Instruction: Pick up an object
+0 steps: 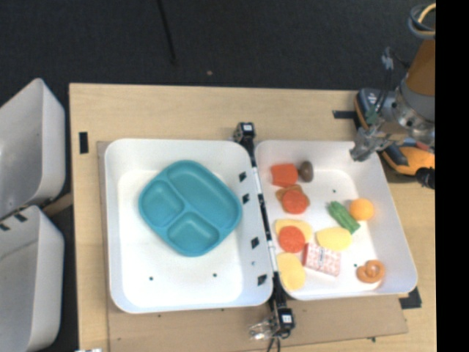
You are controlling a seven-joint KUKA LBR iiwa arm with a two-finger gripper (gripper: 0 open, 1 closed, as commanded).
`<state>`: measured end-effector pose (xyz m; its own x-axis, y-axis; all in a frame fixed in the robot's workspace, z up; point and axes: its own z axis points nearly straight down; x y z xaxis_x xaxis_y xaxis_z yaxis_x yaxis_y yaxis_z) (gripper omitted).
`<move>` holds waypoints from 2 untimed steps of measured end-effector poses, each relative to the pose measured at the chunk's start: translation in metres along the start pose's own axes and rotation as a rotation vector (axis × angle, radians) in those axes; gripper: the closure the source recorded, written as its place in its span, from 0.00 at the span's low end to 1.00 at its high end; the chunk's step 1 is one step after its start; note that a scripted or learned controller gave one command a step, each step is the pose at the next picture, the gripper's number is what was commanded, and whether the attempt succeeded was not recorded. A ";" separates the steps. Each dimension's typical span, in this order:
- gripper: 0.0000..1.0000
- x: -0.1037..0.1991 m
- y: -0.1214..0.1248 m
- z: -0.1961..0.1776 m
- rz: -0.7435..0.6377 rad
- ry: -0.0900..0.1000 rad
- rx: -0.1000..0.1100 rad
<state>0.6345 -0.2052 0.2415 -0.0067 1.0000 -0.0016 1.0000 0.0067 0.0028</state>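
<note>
While toys fill the right bin [392,196], the pincer [364,149] hovers at its corner (grip state unclear).

We note a teal sectioned tray [190,207] lying askew in the left bin [117,270]; white chairs [26,196] stand beside the wooden bench [183,108].

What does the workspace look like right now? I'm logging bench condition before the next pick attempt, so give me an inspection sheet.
Surface: wooden bench bearing two white bins side by side.
Job's things: right bin holds small toy foods, among them an orange ball, a green piece and a ring.
Clutter: blue divided tray in the left bin.
Grippers: gripper above the right bin's far right corner, holding nothing visible.
Cables: thin dark cable on the floor.
Surroundings: dark floor, white shapes at left.
</note>
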 end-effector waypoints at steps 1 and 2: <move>1.00 0.049 -0.029 -0.001 0.004 0.001 0.004; 1.00 0.098 -0.055 0.003 0.003 0.001 0.003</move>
<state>0.5788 -0.1078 0.2381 -0.0034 1.0000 -0.0007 1.0000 0.0034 -0.0005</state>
